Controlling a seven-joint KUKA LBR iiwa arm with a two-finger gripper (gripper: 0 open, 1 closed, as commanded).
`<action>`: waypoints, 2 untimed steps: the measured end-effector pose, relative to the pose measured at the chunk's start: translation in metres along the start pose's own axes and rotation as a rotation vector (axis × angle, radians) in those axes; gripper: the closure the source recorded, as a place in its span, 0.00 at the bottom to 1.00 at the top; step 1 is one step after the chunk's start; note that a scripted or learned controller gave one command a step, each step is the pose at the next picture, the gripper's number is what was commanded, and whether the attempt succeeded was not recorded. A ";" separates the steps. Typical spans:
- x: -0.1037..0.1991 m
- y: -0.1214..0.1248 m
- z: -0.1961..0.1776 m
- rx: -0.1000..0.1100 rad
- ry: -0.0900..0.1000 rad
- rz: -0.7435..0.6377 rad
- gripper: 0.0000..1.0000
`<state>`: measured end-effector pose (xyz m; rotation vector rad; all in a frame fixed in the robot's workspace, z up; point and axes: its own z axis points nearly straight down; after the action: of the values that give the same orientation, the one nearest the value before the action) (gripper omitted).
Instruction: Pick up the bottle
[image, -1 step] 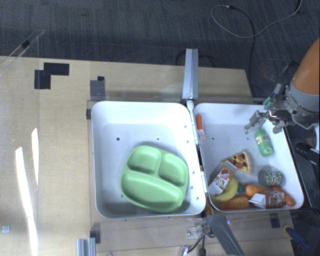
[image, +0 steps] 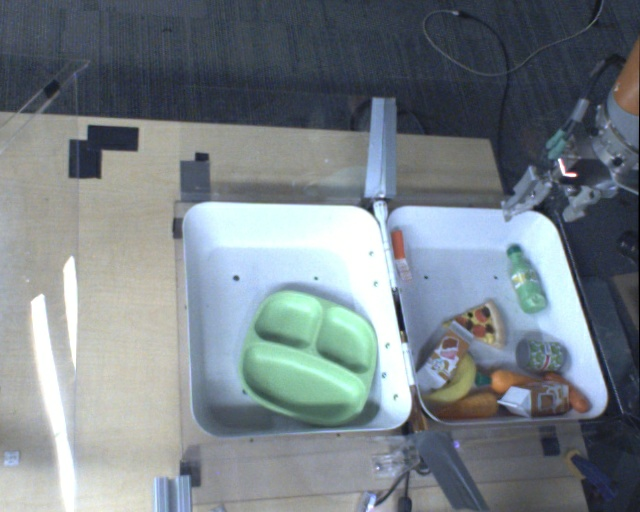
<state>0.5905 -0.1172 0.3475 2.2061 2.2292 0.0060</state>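
A small green bottle (image: 526, 281) with a white cap lies on its side in the right bin (image: 440, 250), near the bin's far right wall. My gripper (image: 546, 199) hovers over the bin's far right corner, above and slightly right of the bottle. Its two fingers (image: 520, 196) are spread apart with nothing between them, so it is open.
The right bin's near end holds a banana (image: 455, 380), a pizza slice toy (image: 480, 322), a carrot (image: 510, 381), a green can (image: 541, 354) and a small box (image: 545, 398). A marker (image: 400, 255) lies along its left wall. A green divided plate (image: 310, 355) lies in the left bin (image: 230, 250).
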 end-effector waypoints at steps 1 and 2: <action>-0.024 -0.031 0.136 0.004 0.001 -0.099 0.00; -0.076 -0.018 0.184 0.004 0.000 -0.031 0.00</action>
<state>0.5743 -0.1937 0.1633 2.1735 2.2650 0.0022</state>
